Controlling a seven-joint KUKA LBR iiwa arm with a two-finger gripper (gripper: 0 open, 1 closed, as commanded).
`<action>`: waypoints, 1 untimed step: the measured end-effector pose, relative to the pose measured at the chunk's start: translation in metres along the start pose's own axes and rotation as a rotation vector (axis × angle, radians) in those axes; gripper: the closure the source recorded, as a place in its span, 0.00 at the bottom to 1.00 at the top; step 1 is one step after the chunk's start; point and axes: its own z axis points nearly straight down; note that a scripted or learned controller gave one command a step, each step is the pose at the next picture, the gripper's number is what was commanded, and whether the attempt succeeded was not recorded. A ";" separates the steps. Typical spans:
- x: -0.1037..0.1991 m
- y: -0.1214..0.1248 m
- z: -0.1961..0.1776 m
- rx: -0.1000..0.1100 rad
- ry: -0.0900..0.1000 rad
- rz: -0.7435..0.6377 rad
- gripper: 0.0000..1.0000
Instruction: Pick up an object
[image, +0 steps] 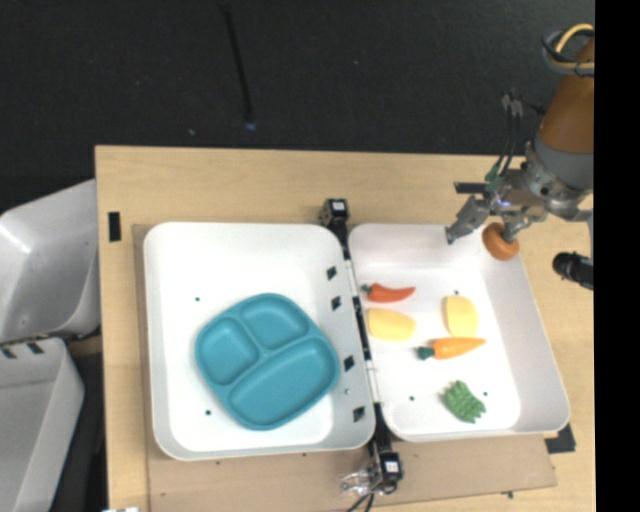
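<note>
My gripper (482, 234) hangs over the far right corner of the right bin (530, 400), its fingers spread apart and open. A small round orange fruit (501, 244) lies at the bin's far edge, right by the right finger; I see nothing clamped between the fingers. In the right bin lie a red chili (390, 293), a yellow piece (391, 324), a second yellow piece (460, 314), an orange carrot (456, 347) and a green vegetable (463, 400).
The left bin (165, 330) holds a blue divided plate (265, 358). A ridge with black clips (352, 330) separates the bins. The wooden bench (250, 185) surrounds both. White objects (40, 270) stand at the far left.
</note>
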 end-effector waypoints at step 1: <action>-0.005 -0.007 0.046 0.004 -0.001 -0.001 0.00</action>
